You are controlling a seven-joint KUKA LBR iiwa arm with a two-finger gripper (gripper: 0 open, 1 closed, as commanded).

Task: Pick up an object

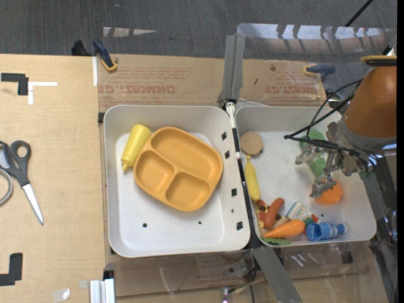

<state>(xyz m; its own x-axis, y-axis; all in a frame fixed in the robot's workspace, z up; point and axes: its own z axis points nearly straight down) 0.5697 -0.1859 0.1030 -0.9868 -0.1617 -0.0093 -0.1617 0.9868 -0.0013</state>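
My gripper [324, 185] hangs low over the right bin [278, 163], near its right side. Its tip is right beside a small orange fruit [332, 195] and seems to touch the fruit's left edge. A green leafy toy [315, 161] lies just behind it, partly hidden by the wrist. Along the bin's front lie a carrot [284, 229], a blue bottle [324, 231] and a red sausage-like piece [273, 212]. A long yellow piece [252, 178] and a brown disc [252, 143] lie by the bin's left wall.
The left bin [170, 232] holds a yellow divided plate [180, 169] and a yellow bottle [134, 145]. Scissors [23, 177] lie on the wooden bench at the far left. The arm's orange band [375, 103] looms over the right bin's far right corner.
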